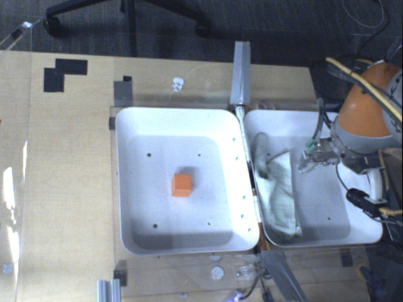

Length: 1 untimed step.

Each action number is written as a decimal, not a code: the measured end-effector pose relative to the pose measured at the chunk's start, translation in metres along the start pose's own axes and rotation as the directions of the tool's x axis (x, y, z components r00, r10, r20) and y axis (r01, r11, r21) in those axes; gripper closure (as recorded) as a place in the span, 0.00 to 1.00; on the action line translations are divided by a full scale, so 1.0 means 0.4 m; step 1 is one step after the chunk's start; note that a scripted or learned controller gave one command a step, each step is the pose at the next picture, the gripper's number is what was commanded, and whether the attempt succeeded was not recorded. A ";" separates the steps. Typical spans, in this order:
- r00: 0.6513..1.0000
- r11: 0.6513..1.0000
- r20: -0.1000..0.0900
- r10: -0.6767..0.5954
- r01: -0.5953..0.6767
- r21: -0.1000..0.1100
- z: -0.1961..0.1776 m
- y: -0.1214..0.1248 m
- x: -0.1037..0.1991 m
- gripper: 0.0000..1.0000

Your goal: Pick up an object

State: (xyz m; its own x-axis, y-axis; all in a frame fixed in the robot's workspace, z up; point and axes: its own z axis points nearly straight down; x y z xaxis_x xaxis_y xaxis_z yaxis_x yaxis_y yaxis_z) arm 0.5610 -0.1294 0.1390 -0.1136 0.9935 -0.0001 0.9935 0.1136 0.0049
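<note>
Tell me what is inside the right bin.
The right bin holds a crumpled pale cloth along its left wall, with the pincer above the floor beside it. Anything under the cloth is covered.

An orange cube (182,185) sits in the left bin (135,231); a grey cloth (280,190) lies in the right bin (365,231).

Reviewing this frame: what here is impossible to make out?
- Gripper, camera view: small and blurred against the right bin, with the wrist crowding it; its grip state is unreadable.
- Grey cloth: crumpled, so anything beneath is hidden.
- Arm: cut off by the right edge.
</note>
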 end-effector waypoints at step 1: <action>0.975 0.975 0.002 0.222 -0.222 0.001 -0.131 0.080 -0.035 1.00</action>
State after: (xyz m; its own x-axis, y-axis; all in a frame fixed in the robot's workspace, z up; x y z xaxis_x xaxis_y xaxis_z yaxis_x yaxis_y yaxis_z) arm 0.5943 -0.1397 0.1916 0.1093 0.9940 -0.0006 0.9940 -0.1093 0.0043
